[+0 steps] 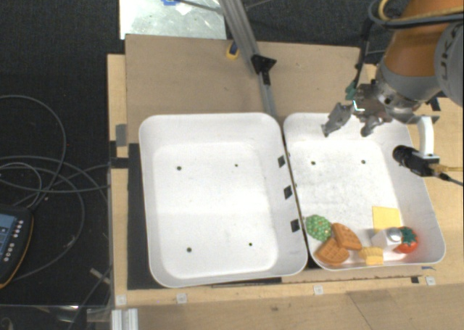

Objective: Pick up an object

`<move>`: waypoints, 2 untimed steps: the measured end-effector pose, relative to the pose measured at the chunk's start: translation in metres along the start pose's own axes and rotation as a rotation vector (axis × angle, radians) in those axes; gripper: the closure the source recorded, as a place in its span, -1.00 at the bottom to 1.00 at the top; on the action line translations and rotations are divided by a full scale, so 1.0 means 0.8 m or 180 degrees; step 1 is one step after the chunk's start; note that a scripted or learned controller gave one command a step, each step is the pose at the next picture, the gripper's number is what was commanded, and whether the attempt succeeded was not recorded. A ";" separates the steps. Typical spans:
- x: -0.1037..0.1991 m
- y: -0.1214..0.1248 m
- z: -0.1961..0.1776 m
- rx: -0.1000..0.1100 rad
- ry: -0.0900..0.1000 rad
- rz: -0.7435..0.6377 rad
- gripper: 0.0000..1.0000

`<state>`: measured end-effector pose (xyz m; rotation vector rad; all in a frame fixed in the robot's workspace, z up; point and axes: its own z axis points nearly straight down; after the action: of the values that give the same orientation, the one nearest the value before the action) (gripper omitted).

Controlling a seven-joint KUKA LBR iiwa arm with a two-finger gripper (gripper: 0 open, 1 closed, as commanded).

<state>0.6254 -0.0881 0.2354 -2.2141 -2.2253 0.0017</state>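
My gripper (pixel 351 125) hangs over the far edge of the right bin (pixel 341 176), its two grey fingers spread open with nothing between them. The objects lie in a cluster at the right bin's near edge, well away from the gripper: a green bumpy piece (pixel 317 225), two orange-brown waffle-like pieces (pixel 346 236) (pixel 331 252), a small yellow piece (pixel 372 254), a yellow square block (pixel 386 216), and a clear item with a red and green end (pixel 399 238).
The left bin (pixel 210 198) sits beside the right one, joined at a middle wall with black clips (pixel 287 192). A grey pole (pixel 243 27) slants across the bench's far side. A black fitting (pixel 409 158) juts from the arm over the right bin's rim.
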 end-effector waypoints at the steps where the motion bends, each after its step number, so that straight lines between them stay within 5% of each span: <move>1: 0.000 0.001 -0.003 -0.0012 -0.0002 0.0002 -1.00; 2: 0.005 0.003 0.075 0.0006 -0.0001 0.0007 -1.00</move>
<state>0.6276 -0.0844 0.1755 -2.2155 -2.2222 0.0040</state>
